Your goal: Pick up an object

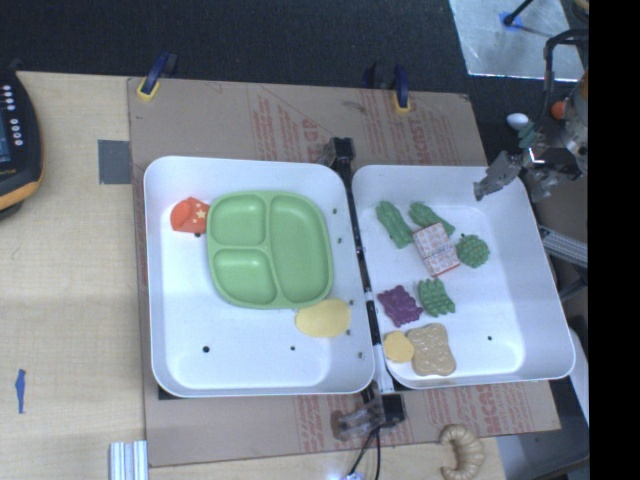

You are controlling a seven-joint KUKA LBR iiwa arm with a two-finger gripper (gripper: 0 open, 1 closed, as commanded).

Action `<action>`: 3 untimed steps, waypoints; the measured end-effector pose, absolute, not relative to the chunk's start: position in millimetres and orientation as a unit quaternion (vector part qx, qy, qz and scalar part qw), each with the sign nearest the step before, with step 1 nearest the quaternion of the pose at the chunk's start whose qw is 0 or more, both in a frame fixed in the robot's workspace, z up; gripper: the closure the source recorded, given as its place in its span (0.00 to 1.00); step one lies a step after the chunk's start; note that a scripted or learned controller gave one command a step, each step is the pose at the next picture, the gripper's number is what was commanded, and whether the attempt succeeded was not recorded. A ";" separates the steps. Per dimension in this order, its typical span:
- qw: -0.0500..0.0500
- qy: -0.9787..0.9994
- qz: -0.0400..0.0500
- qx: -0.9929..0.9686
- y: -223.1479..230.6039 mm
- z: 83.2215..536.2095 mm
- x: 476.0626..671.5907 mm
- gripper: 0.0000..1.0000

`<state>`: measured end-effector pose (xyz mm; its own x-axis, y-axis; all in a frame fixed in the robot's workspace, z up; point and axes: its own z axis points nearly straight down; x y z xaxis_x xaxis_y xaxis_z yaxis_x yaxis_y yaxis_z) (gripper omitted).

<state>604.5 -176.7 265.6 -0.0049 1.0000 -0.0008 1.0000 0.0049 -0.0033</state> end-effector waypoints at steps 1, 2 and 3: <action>0.008 -0.711 0.005 -0.703 -106.7 90.7 596.1 0.00; 0.003 -0.708 0.003 -0.706 -119.4 90.8 560.5 0.00; -0.001 -0.710 -0.001 -0.704 -93.6 92.7 629.7 0.00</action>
